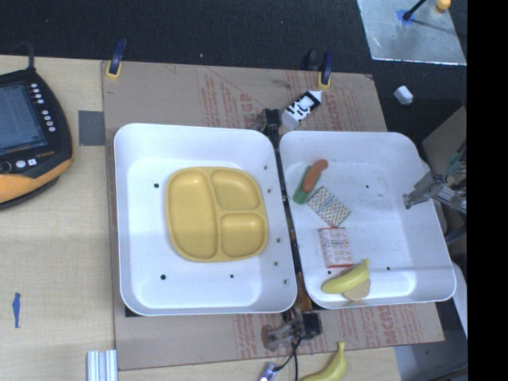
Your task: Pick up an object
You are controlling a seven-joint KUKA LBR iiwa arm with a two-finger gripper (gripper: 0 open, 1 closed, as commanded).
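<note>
The right bin [386,167] holds a toy carrot [311,179] with a green top, a patterned packet [329,207], a red and white packet [336,247] and a yellow banana [348,279] lying on a tan piece [361,291] at the front. My gripper [425,190] reaches in over the right rim of that bin, well right of all these objects. Nothing shows in it.
In the left bin [136,159] lies a yellow divided plate [216,213]. A second banana [329,365] sits on the cardboard in front of the bins. A black and white item [302,108] lies behind them. A teach pendant [28,137] rests at far left.
</note>
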